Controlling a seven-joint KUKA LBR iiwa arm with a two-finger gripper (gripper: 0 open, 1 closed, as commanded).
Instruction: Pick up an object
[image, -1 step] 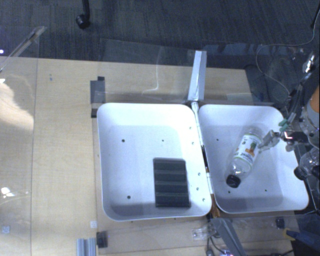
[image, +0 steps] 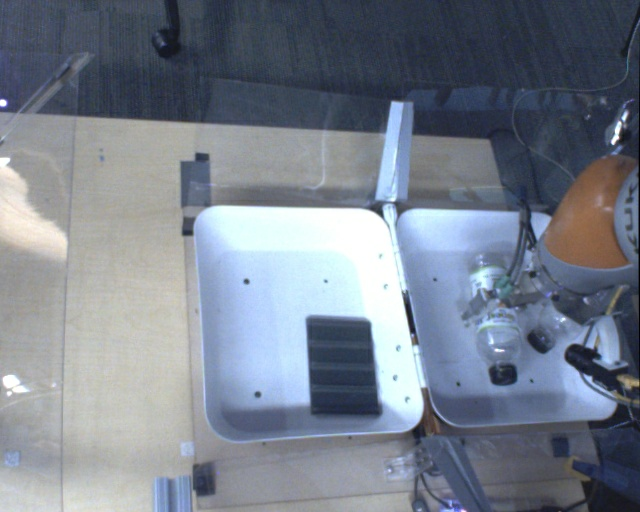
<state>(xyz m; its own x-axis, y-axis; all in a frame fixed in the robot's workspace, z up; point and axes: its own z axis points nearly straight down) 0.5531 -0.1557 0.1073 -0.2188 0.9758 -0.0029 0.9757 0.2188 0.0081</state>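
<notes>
The arm sits at the frame's right, its pincer (image: 497, 293) low in the right bin (image: 440, 250) against a clear plastic bottle (image: 497, 340). Its state cannot be told. Judged step: the grasp attempt; next, a secure hold, then lift. A black ridged block (image: 342, 365) lies in the left bin (image: 260, 250).

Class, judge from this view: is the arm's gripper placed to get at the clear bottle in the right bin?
Probably yes: the gripper hangs right over the clear bottle in the right bin, with nothing between them.
</notes>
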